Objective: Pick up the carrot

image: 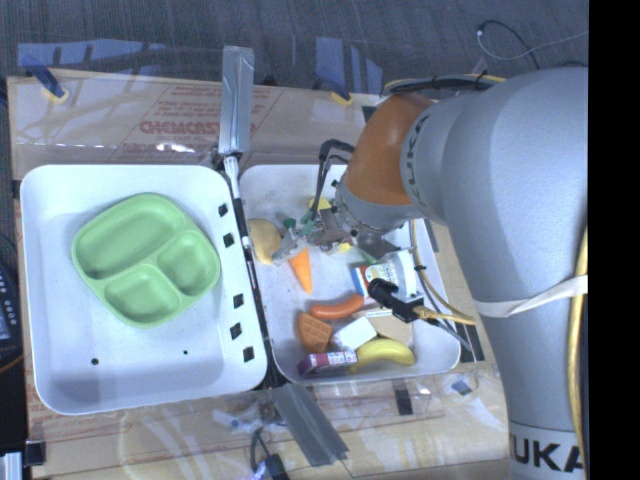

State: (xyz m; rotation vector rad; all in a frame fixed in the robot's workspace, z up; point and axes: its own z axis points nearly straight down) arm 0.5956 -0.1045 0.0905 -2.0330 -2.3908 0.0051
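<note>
The carrot (301, 270) is a small orange cone lying in the right bin (440, 353), towards its left side, with its thick end up and its tip pointing to the front. My gripper (294, 237) reaches in from the right and sits just above the carrot's thick end, very close to it or touching it. The grey wrist with its orange band (385, 153) hides the back of the bin.
A pale yellow item (262, 239) lies left of the gripper. In front of the carrot are a sausage (337, 308), a brown waffle-like piece (313, 330), a banana (386, 353), a dark bar (325, 363) and a white carton (392, 272). A green divided plate (147, 258) sits in the left bin (60, 378).
</note>
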